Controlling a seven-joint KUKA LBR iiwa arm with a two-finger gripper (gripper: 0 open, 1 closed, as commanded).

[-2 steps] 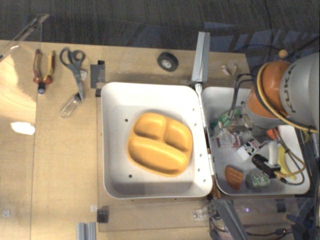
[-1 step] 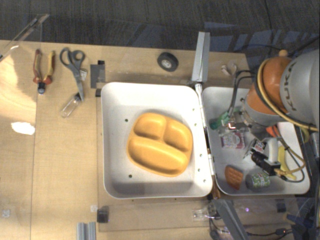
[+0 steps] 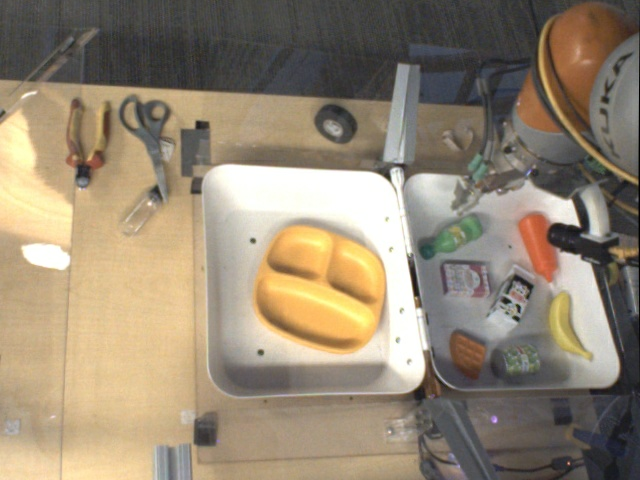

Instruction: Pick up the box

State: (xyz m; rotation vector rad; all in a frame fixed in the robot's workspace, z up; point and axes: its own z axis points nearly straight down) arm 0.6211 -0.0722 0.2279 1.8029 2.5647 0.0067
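Fingers (image 3: 468,194) hung over the back-left corner of the right bin (image 3: 600,373), seemingly a little parted, with nothing between them. They sat just behind the green bottle (image 3: 452,236) and well apart from the box (image 3: 515,298). By my judgement the task was at its approach step: nothing had been gripped, and the box lay untouched on the bin floor.

The box sat near the middle of the right bin, towards its front half. It was a small white carton with dark printing, lying skewed to the bin walls. A pink-and-white packet (image 3: 465,278) lay just beside it on the left. An orange carrot-shaped toy (image 3: 538,245) lay behind it, a banana (image 3: 568,325) to its right, and a speckled green ball (image 3: 518,360) just in front.

The next move probably called for carrying the fingers forward and to the right, past the bottle, until they stood over the carton. The wrist would then need turning so the fingers closed across the carton's narrow faces, not its long diagonal. With neighbours this close, the descent would have to be clean, or a fingertip might land on the packet or nudge the carton aside. The carton looked light and stiff, so it would likely slide if pushed off-centre.
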